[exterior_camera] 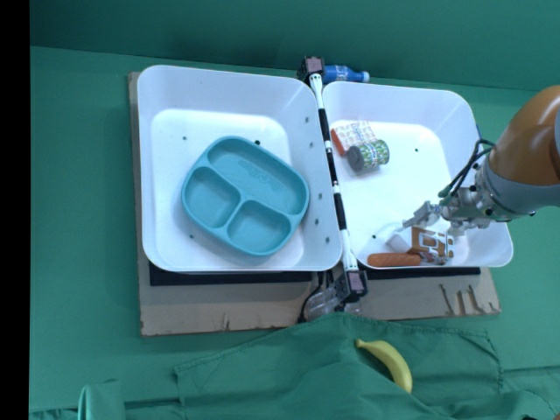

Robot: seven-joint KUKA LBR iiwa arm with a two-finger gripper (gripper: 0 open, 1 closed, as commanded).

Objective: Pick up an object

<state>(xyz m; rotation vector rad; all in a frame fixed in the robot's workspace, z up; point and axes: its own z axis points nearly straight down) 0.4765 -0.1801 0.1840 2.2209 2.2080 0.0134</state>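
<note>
— What sits in the left shallow white plastic bin?

— A teal plastic plate with three moulded compartments, smooth and rounded at the corners, lying flat and turned a little askew near the bin's middle.

— And the right white bin?

— At about ten o'clock in it, a short patterned cylinder, like a roll of printed tape, lies on its side, touching a checked, crumpled-looking wrapper just above it. Down at six o'clock, against the near wall, a slim orange carrot-shaped piece lies flat. Beside it at its three o'clock is a small orange-and-white boxy item (its form is too small to make out).

— Where is the arm?

— It enters from three o'clock, orange band and grey wrist over the bin's right rim. The two-finger metal gripper hangs low at the bin's five o'clock, just above the boxy item and the carrot-shaped piece. Whether its hand is wide or narrow, I cannot tell; nothing shows clearly between the tips.

— Anything outside the bins?

— A blue-capped bottle at twelve o'clock behind the divider, and a smooth yellow banana on the rumpled green cloth at six o'clock.
</note>
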